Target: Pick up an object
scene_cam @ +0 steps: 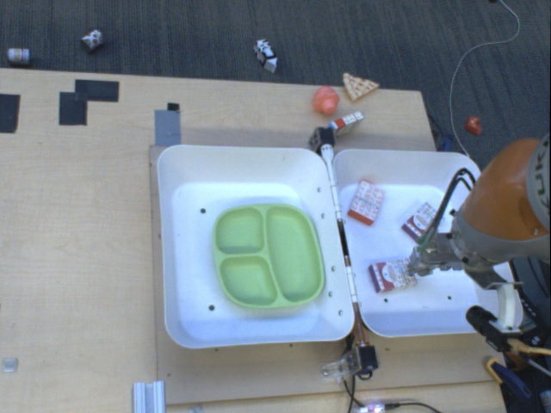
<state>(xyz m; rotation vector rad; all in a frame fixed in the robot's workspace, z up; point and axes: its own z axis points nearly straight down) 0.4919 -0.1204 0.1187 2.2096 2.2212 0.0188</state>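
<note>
Where fingers (419, 266) hover, packet (392, 276) crosswise.

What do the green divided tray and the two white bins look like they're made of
Green tray: probably moulded plastic, with a matte even colour and soft rounded compartment edges. Left bin and right bin: likely thin formed plastic, smooth and slightly glossy, with rounded corners and shallow sloped walls. Metal cannot be ruled out from this view.

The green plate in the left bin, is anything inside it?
Nothing shows in the green plate: its three hollows are bare. What lies under it is covered; around it shows the left bin.
</note>
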